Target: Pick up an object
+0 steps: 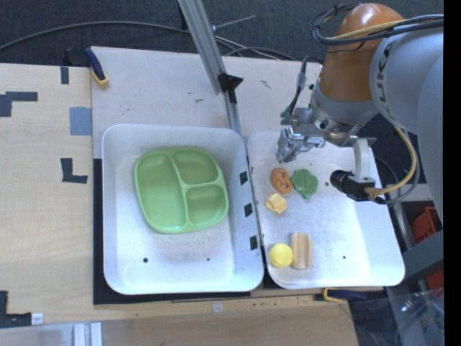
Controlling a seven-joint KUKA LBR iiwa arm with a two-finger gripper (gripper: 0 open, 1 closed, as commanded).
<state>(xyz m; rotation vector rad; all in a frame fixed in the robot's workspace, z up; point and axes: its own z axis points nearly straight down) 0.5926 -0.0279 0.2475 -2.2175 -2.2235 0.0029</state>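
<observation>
In the right bin [360, 265] lie several toy foods: an orange piece [281, 181], a green broccoli-like piece [305, 183], a small yellow chunk [276, 204], a yellow ball [281, 255] and a tan cylinder [300, 251]. My gripper [287, 152] hangs at the bin's upper left, just above the orange piece, fingers pointing down toward it. Nothing shows between the fingers.
The left bin [119, 215] holds a green divided plate [181, 189]. A metal post [205, 42] slants over the bench behind the bins. A black cable connector [349, 184] juts beside the wrist over the right bin.
</observation>
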